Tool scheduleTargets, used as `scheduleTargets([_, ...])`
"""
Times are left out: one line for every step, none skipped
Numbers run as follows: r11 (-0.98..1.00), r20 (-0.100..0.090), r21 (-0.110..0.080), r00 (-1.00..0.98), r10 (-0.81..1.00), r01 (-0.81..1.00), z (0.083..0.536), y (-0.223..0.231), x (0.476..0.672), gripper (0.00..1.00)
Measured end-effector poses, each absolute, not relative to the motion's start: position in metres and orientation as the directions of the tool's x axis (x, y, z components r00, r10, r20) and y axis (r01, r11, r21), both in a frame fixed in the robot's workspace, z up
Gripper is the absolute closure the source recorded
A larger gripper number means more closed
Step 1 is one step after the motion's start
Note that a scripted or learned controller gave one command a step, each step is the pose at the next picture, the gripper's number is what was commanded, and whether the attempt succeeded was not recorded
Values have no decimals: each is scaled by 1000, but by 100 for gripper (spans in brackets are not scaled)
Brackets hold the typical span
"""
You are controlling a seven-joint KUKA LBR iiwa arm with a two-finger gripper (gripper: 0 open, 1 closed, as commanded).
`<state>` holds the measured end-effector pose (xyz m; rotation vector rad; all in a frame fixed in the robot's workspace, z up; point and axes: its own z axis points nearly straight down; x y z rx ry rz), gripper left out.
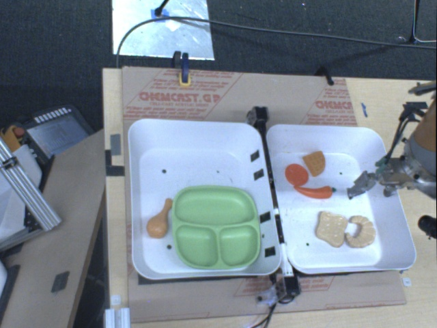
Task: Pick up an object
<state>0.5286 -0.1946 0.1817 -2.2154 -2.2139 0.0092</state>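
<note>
Hand [358, 187] near long orange-red sausage [314, 192] in rt bin, grip state unclear.

- Two white bins, left bin [143, 183] and right bin [389, 217] — smooth plastic by the look, a soft sheen on the walls.
- Green divided plate [215, 225]: matt, smooth plastic.
- Drumstick [160, 220], orange-tan, smooth moulded toy plastic.
- Red slice [296, 174] and the sausage [314, 192] — slightly glossy plastic.
- Bread slice [331, 228] and bitten ring [361, 231]: pale, matt, a little grainy.
- Cardboard sheet [205, 94] under the bins, printed, dull paper finish.
- Metal plate [162, 19] at the back, shiny and scuffed.
- Floor mat [54, 39]: dark, rough weave.
- Gripper [360, 185]: dull grey metal.
</note>
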Motion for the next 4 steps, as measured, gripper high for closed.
scheduleTargets([3,0,1,-3,1000,1000,188,-194,532,0])
scheduleTargets([1,1,-2,-1,1000,1000,128,-198,528,0])
scheduleTargets([0,-1,3,0,1000,1000,84,-198,529,0])
scheduleTargets([2,-2,5,-2,1000,1000,96,-198,530,100])
